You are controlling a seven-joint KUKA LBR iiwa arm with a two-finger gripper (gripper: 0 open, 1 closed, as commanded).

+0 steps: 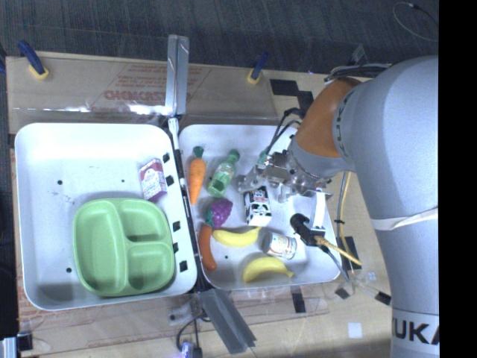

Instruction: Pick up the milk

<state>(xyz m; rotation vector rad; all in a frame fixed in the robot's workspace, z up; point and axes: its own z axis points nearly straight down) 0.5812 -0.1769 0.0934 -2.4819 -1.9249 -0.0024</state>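
The milk [258, 209], a small white carton with black cow patches, lies in the middle of the right bin [223, 133]. My gripper [264, 183] hangs just behind and above the carton's top end, close to it or touching it. The arm comes in from the right and hides the bin's right side.
Around the milk lie purple grapes [219, 212], a green bottle [222, 174], a carrot [195, 176], two bananas [237, 237], [267, 268], a small can [282, 245] and an orange sausage-like piece [206, 247]. The left bin [45, 148] holds a green divided plate [123, 246] and a red carton [152, 179].
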